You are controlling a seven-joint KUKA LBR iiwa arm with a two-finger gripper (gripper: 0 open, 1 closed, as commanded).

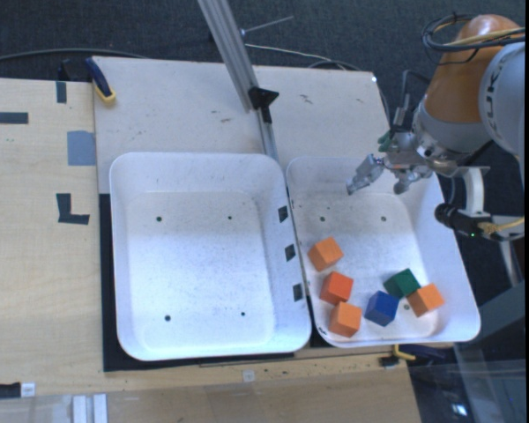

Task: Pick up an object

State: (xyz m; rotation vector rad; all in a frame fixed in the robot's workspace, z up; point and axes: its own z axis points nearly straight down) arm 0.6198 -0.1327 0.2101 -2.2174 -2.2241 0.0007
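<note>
Two white bins side by side on a wooden surface [35, 236], right bin [450, 263] as landmark, six small blocks [370, 293] clustered at its near end, orange, green and blue, arm's fingers [381, 176] spread open, holding nothing, above its far end

One fixed camera looks down at a slant from above the bench [35, 236], far enough to take in both white bins [132, 236] mid-frame, with the arm [472, 69] entering at upper right.
</note>
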